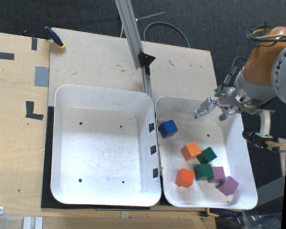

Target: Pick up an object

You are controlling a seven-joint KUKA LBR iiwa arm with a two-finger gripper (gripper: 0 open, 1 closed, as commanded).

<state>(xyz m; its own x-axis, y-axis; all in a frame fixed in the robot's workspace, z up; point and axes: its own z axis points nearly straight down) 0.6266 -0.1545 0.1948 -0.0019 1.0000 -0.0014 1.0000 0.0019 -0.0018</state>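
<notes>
The right bin (241, 141) holds several small blocks: a blue one (168, 128) near its left wall, two orange ones (191, 151) (184, 178), two green ones (208, 155) (204, 171) and two purple ones (218, 173) (228, 185). My gripper (213, 109) hangs over the bin's far right corner, above and to the right of the blocks. Its fingers (202, 110) are spread, with nothing between them.
The left bin (61, 129) lies beside the right one. A slanted metal rail (133, 32) runs down to the gap between the bins. A blue and yellow tool (54, 37) lies on the board at far left. A cable loop (166, 30) lies behind.
</notes>
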